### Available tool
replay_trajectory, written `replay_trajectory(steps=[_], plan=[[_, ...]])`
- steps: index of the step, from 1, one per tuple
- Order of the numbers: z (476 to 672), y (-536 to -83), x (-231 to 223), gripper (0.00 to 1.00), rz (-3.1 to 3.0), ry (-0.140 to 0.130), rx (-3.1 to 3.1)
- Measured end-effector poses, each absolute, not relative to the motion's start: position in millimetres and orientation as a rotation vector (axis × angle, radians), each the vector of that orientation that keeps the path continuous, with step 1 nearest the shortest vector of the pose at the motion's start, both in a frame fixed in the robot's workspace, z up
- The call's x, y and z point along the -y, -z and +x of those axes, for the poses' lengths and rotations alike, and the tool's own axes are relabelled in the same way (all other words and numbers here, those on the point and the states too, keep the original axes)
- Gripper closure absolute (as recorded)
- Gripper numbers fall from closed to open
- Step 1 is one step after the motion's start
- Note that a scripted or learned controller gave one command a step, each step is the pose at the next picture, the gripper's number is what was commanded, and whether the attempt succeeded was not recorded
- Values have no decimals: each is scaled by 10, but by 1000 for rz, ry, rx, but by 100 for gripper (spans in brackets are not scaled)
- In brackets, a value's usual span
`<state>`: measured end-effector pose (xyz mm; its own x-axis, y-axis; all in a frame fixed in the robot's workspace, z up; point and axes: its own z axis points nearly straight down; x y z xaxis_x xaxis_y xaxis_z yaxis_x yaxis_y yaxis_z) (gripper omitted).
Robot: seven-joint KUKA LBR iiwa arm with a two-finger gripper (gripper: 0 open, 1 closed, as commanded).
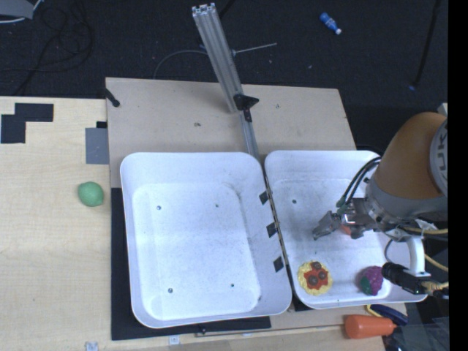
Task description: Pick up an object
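In the right bin (pixel 314 168) lie a small yellow disc with red spots (pixel 314 277) near the front edge and a purple lump (pixel 371 280) at the front right corner. My gripper (pixel 327 228) hangs over the middle of that bin, above and slightly right of the yellow disc, pointing left. The orange-banded wrist (pixel 409 163) sits over the bin's right side. Nothing shows between the fingers.
The left bin (pixel 146 168) lies beside the right one. A green ball (pixel 91 194) rests on the wooden bench to the left. An orange object (pixel 369 325) lies in front of the right bin. A metal rail (pixel 223 57) stands behind the bins.
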<state>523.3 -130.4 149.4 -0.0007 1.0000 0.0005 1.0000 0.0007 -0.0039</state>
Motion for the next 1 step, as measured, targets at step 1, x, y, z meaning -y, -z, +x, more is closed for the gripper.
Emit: replay_trajectory(steps=[1], plan=[[5220, -970, 1298, 0, -2218, -4, 2219]])
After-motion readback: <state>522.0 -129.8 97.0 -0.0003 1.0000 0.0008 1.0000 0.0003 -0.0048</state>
